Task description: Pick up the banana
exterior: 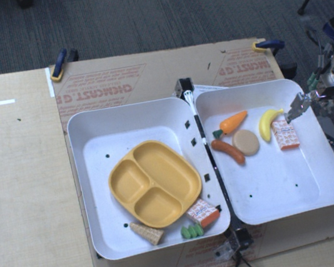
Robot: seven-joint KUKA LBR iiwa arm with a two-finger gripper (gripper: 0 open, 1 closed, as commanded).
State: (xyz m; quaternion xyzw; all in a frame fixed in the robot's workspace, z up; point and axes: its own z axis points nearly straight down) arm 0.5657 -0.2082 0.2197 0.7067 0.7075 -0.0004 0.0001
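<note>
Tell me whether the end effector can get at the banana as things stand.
Probably yes. The end effector hovers at the right bin's edge, just right of the banana. Nothing covers the banana; the carton sits close below it and could crowd a finger.

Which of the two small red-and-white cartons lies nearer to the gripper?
The carton in the right bin, beside the banana, just under the gripper. The other carton lies in the left bin by the yellow plate.

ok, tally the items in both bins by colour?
Yellow: 2, plate, banana
Orange: 1, carrot
Red-brown: 1, sausage
Red/white: 2, cartons
Tan: 2, round cookie, wedge
Green: 1, small piece
Total: 9
</note>
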